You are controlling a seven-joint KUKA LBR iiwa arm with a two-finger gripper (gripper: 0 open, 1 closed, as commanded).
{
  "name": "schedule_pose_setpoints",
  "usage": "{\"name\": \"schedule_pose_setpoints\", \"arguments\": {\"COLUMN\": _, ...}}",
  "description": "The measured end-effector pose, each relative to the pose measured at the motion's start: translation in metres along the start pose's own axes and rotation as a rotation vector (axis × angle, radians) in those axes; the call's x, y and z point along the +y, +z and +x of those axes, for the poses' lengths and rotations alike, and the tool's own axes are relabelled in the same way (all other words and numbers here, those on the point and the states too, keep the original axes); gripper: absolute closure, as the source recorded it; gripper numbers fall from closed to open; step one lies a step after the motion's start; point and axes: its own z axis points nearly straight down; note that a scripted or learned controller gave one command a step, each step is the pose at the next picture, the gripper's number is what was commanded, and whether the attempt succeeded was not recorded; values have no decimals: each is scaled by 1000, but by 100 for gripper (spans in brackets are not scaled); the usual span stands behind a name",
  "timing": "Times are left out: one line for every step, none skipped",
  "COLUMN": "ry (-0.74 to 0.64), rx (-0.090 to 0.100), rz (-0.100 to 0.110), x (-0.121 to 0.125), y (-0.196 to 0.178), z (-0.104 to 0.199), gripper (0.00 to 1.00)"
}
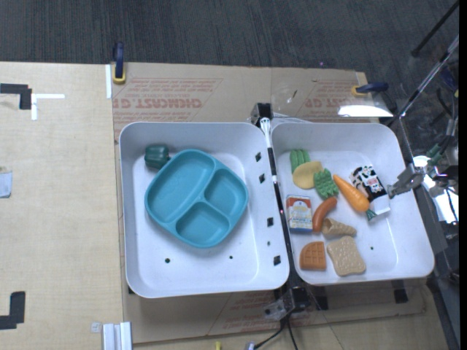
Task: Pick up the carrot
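The carrot [352, 195] is orange and lies at a slant in the middle of the right bin [408, 250], thick end up-left, tip pointing down-right. A green leafy piece [325, 184] touches its thick end. A black-and-white milk carton [367, 180] sits just right of it and a small white block [379, 210] lies by its tip. Nothing covers the carrot.
Around the carrot the right bin also holds a green pod [298, 158], a yellow piece [306, 173], a small box [299, 214], a sausage [324, 213], a waffle [313, 256] and toast [345, 256]. The left bin [139, 268] bears a teal divided plate [195, 197] and a dark green item [156, 155].
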Motion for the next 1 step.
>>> {"name": "schedule_pose_setpoints", "arguments": {"ry": -114, "rx": 2, "rz": 1, "x": 17, "y": 111, "z": 53, "gripper": 0}}
